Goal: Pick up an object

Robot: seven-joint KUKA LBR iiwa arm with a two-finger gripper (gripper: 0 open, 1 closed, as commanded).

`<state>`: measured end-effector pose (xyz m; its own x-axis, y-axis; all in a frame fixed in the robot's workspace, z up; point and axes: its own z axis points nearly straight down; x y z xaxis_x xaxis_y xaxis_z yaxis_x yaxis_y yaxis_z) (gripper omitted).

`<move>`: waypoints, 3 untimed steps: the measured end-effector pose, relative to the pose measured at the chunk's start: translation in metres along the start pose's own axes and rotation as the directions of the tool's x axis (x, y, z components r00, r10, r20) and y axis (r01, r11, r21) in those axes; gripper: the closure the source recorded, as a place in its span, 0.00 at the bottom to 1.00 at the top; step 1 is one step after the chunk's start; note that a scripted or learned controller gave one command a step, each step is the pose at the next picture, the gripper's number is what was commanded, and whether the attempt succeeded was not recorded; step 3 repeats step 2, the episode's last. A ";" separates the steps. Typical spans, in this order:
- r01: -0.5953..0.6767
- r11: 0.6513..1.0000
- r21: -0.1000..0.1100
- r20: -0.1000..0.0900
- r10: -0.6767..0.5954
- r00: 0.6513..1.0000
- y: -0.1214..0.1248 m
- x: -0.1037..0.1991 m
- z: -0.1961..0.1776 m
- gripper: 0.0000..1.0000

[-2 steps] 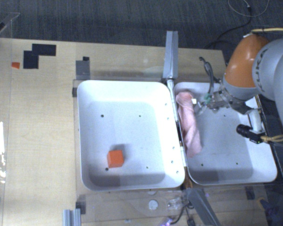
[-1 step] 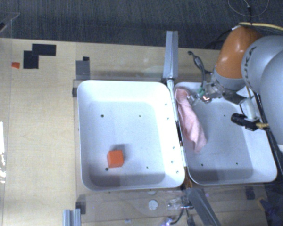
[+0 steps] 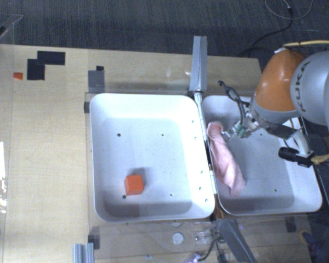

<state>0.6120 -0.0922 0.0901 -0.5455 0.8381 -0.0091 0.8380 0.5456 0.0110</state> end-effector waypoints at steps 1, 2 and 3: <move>0.000 1.000 0.000 0.000 0.000 1.000 0.000 0.000 0.000 0.00; -0.399 0.917 0.004 -0.001 0.399 0.917 0.048 -0.034 -0.004 0.00; -0.399 0.917 0.004 -0.001 0.399 0.917 0.048 -0.034 -0.004 0.00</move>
